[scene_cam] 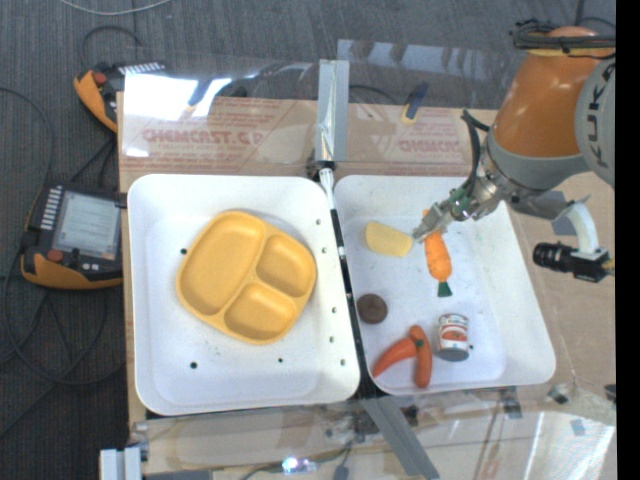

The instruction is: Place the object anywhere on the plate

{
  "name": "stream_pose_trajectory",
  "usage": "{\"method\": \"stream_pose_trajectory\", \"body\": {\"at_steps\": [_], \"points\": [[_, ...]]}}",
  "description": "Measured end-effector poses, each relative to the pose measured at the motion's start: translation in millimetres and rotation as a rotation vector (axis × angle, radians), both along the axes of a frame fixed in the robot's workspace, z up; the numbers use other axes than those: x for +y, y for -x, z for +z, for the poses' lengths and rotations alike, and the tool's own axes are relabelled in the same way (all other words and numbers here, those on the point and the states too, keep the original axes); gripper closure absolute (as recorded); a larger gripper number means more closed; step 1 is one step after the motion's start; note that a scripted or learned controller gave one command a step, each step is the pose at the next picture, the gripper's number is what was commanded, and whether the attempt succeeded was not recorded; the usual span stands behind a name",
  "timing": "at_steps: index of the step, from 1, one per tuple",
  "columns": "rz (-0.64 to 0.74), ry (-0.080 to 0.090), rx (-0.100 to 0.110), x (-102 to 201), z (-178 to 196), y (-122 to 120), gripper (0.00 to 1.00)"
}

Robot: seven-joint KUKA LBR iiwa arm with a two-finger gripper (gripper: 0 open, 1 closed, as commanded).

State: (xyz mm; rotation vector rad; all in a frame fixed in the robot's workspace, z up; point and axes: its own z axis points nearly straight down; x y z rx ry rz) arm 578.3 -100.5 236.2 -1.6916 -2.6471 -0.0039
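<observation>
1. Nearest the camera, in the right white bin [520, 353], a pair of orange chili-like toy peppers [408, 356] is seen by the front wall, with a small red-labelled tin can [453, 336] just beside them.
2. A dark brown round cookie-like disc [372, 309] is found a bit further back, close to the divider between the bins.
3. A pale yellow wedge of toy cheese [387, 239] is laid in the back half of that bin, and an orange toy carrot with a green stem [438, 261] is seen just to its right, stem end pointing toward the front.
4. The claw [437, 218] is positioned right above the carrot's top end, between cheese and carrot. Whether it's clenched or released can't be told from this angle, and nothing is seen clearly held in it.
5. The yellow three-compartment plastic plate [248, 274] is sat in the middle of the left white bin [160, 368], well apart from all the toys.
6. A grey arm with an orange band [545, 98] is reached in from the right, over the bench.
</observation>
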Motion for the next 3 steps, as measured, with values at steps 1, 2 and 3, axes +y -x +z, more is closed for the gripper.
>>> {"method": "stream_pose_trajectory", "body": {"at_steps": [1, 2, 3], "points": [[-0.058, 0.001, 0.005, 84.5, -52.8, -2.5, 1.00], [0.030, 0.003, 0.004, 156.9, -53.4, 0.1, 1.00], [0.029, 0.002, 0.004, 157.0, -53.4, 0.1, 0.00]]}}
